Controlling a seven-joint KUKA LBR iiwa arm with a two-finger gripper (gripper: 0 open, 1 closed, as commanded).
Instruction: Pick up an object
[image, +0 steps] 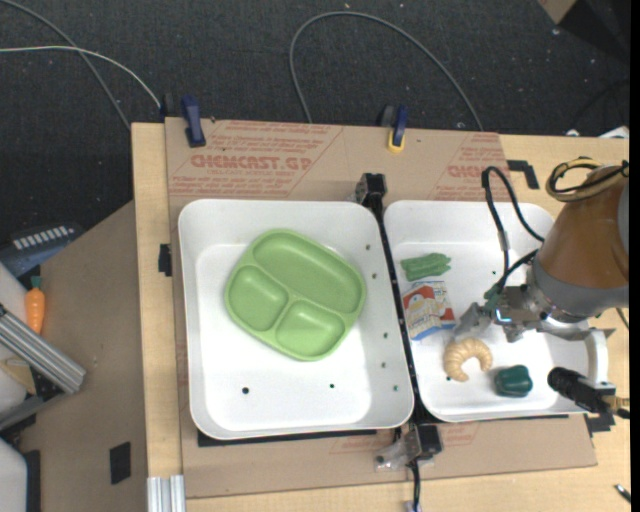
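My claw (480, 322) is in the right bin (445, 215), fingers spread, gripping nothing. Croissant (467, 356) sits just near of it; dark green block (513, 380) to its right. Green divided plate (295, 293) in left bin (200, 330).

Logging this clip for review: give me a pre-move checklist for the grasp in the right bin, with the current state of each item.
1. Gripper sits over the right bin: ok.
2. Croissant just below the gripper, reachable: ok.
3. Nothing between the jaws: cannot tell.
4. Dark green object apart from the croissant: ok.
5. Snack packet close to the croissant, could get nudged: not ok.
6. Green divided plate in the left bin, out of the way: ok.
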